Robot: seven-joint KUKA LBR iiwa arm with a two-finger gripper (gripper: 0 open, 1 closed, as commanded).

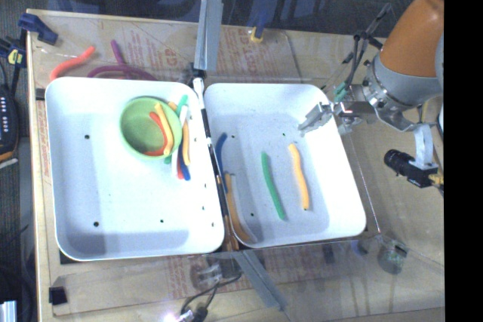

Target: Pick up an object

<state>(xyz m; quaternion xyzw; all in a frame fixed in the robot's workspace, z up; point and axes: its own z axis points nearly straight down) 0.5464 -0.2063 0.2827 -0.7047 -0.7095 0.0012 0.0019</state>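
1. Dark carpet beyond a wooden bench carrying two shallow white bins side by side: right bin below the end effector, left bin well off to its left.
2. End effector hanging over the right bin's upper right corner, reaching in from the right; nothing visible between its tips. Whether spread or closed: cannot tell at this size.
3. Closest candidates: orange stick just below and slightly left of the end effector, green stick a little further left, both lying flat on the bin floor and apart from each other.
4. Further left along the bin's wall: blue strip and brown strip, awkwardly close to the rim.
5. Far left of the end effector: green bowl in the left bin, with coloured sticks lying across it.
6. Step in hand, by judgement: approach, no grasp yet.
7. Next move likely calls for travelling down-view over the orange stick, straddling its narrow width, then descending to the floor.
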